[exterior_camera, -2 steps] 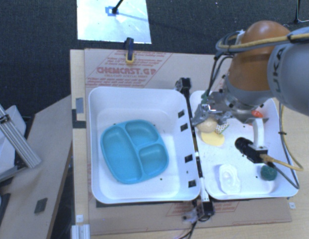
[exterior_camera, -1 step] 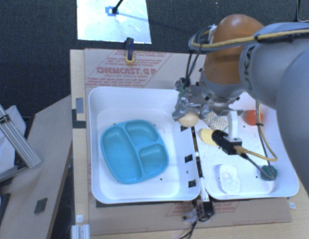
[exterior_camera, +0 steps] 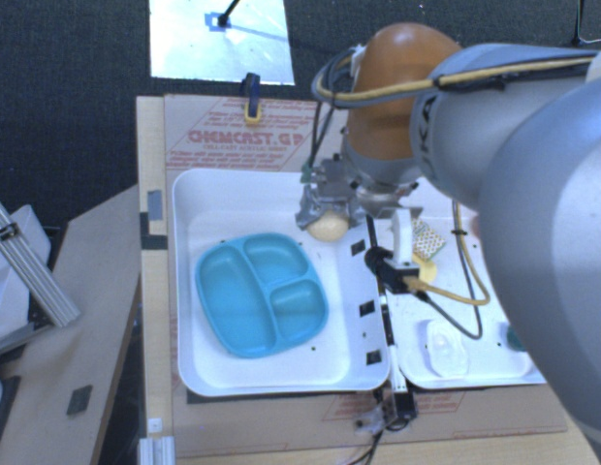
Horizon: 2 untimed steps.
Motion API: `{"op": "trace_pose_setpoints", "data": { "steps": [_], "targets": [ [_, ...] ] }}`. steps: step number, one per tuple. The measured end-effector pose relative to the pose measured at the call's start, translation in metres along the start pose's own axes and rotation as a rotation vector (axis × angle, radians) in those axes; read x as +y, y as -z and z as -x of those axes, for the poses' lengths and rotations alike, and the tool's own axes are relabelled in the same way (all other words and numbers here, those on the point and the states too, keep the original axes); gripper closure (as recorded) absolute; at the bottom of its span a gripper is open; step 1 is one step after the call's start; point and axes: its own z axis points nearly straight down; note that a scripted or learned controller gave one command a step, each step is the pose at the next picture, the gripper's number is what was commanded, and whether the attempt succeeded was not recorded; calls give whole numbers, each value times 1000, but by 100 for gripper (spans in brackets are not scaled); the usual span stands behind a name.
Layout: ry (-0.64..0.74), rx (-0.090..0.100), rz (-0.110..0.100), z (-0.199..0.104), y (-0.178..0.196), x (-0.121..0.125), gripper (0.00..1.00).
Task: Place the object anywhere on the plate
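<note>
A blue divided plate (exterior_camera: 262,294) lies in the left white bin (exterior_camera: 199,201). My gripper (exterior_camera: 330,216) hangs over that bin's back right part, just beyond the plate's far right corner. A pale cream, egg-shaped object (exterior_camera: 329,228) sits between the fingertips, and the gripper looks shut on it. The object is off the plate, a little above the bin floor. The grey arm with its orange band covers most of the right side of the view.
The right bin (exterior_camera: 475,371) holds a checkered white item (exterior_camera: 429,241), a white lumpy object (exterior_camera: 446,349) and a small teal thing (exterior_camera: 514,337) at the arm's edge. A black divider strip (exterior_camera: 383,327) separates the bins. A yellow clamp (exterior_camera: 251,100) stands at the bench's back.
</note>
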Motion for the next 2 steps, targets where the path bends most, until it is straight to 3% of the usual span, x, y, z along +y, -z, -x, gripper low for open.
{"op": "trace_pose_setpoints", "data": {
  "steps": [1, 2],
  "targets": [
    [-1, 1, 0, -48, -3, 13, 100],
    [-3, 0, 3, -64, 16, 30, 100]
  ]
}}
